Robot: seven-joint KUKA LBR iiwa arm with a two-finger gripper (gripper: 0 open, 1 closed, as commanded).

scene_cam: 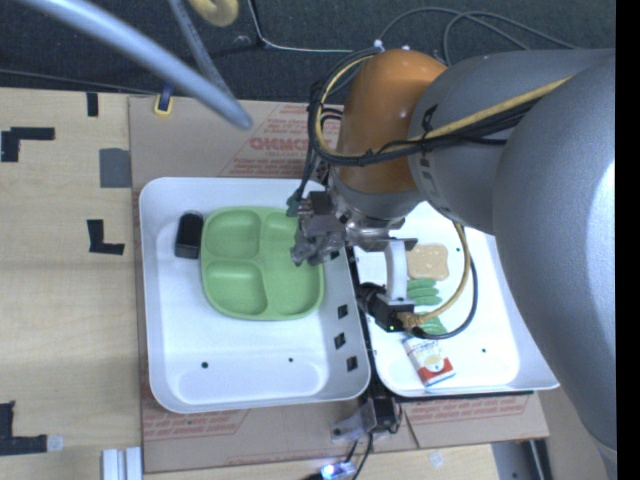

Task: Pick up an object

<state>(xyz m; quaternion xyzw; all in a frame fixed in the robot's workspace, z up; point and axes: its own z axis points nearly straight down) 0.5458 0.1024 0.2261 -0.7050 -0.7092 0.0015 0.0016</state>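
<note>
The arm comes in from the right, its orange band [385, 108] over the gap between the two white bins, and the hand [312, 236] hangs low over the right edge of the green divided plate [255, 263] in the left bin [165, 298]. From this slanted view the dark fingers blur against the plate's rim, so I cannot tell how far apart they stand, and I cannot tell if anything sits between them. The plate lies flat in the upper half of the left bin, with a small black block [188, 236] just beside its left edge, touching or nearly so. Over in the right bin [500, 368], partly under the arm, there is a tan square piece [430, 261] that might be a slice of toast, a cluster of green pieces [425, 293] just below it, and a small red and white packet [434, 368] nearer the front wall. Yellow and black cables [462, 278] loop down from the wrist across that bin. Both bins rest on brown cardboard [270, 143] laid on the counter [60, 298].
</note>
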